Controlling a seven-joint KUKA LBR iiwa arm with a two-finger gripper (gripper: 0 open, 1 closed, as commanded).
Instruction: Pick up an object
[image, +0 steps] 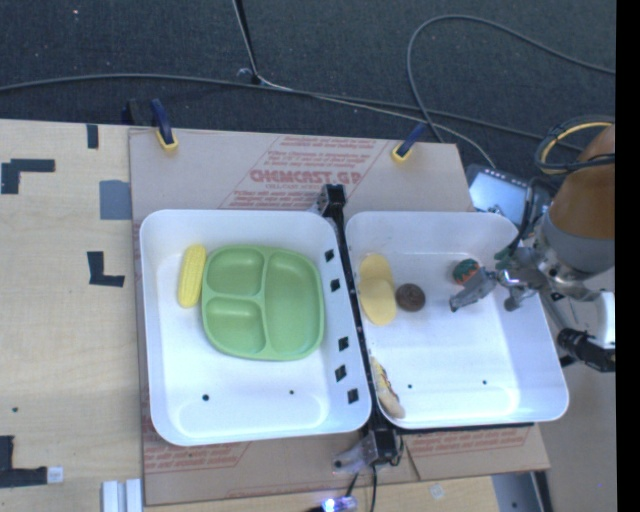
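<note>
Two bins on surface. Gripper (487, 287) over right bin (520, 395); finger spread unreadable, nothing seen held. Small green-orange object (465, 269) just beside fingertips, partly blurred. Brown disc (410, 296) nearby left; arm cut off right.

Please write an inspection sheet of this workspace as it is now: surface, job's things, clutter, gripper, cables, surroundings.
Surface: two white bins, left bin and right bin, on a cardboard sheet.
Job's things: green divided plate and corn cob in the left bin; yellow piece, brown round piece, small green-orange piece in the right.
Clutter: nothing seen.
Gripper: gripper over the right bin, holding nothing.
Cables: black cables behind the bench.
Surroundings: dark floor.
</note>
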